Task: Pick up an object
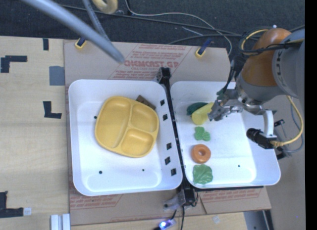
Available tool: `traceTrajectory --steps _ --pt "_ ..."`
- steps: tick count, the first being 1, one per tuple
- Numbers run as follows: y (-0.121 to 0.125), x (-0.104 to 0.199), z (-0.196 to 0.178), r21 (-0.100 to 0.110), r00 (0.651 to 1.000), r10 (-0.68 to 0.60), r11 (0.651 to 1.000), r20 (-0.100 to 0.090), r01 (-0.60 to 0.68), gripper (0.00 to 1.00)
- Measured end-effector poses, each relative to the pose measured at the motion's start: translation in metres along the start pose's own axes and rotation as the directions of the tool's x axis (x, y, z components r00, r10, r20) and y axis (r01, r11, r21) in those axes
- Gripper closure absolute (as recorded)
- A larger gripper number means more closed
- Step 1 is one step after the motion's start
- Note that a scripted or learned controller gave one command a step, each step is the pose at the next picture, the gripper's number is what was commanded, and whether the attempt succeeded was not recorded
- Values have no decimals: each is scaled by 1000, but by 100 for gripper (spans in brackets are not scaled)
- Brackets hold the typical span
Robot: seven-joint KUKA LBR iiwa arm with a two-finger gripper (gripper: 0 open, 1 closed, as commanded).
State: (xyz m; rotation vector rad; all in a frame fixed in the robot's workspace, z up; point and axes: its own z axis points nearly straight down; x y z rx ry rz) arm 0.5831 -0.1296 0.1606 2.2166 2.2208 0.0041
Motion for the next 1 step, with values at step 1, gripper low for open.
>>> traceTrajectory --steps 1 --pt "2 9 -60 0 1000 -1 1000 0 1 100"
